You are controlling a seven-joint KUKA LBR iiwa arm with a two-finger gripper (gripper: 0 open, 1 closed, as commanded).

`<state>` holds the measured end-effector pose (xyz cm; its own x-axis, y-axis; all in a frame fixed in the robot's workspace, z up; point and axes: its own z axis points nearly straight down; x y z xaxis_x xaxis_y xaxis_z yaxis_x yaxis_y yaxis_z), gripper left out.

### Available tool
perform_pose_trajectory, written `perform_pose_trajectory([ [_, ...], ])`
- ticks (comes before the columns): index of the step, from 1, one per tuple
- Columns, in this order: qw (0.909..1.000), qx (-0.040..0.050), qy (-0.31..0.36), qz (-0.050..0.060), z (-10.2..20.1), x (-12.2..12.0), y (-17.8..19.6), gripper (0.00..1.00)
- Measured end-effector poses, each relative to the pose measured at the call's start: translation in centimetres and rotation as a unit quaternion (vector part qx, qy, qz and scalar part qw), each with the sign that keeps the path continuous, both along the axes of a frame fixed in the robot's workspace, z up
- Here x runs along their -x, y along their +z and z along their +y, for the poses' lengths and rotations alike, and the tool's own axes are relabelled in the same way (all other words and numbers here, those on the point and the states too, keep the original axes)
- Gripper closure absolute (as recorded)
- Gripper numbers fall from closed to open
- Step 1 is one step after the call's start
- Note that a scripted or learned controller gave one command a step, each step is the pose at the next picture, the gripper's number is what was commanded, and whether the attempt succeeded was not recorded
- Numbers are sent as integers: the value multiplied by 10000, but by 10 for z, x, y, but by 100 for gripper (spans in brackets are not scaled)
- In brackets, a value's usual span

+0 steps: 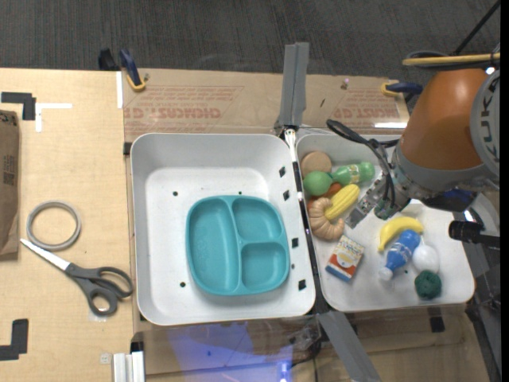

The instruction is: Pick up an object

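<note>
teal tray [237,243] fills left bin [151,213]; pincer [367,205] hovers near corn [342,201], grip state unclear.

This is a robot lab: two white bins [143,213] sit on a plywood bench [71,134], tape [53,224] and scissors [87,277] lie at its left edge, with grey carpet [238,14] behind.

teal tray [237,245] in left bin [151,213]; toys crowd right bin [453,289].
</note>
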<state>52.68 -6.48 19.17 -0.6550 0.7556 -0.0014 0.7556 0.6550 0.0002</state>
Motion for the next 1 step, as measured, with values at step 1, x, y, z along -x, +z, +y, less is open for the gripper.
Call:
perform_pose_trajectory([
  [1, 10000, 6, -52, -3, -61, -40, 36, 100],
])
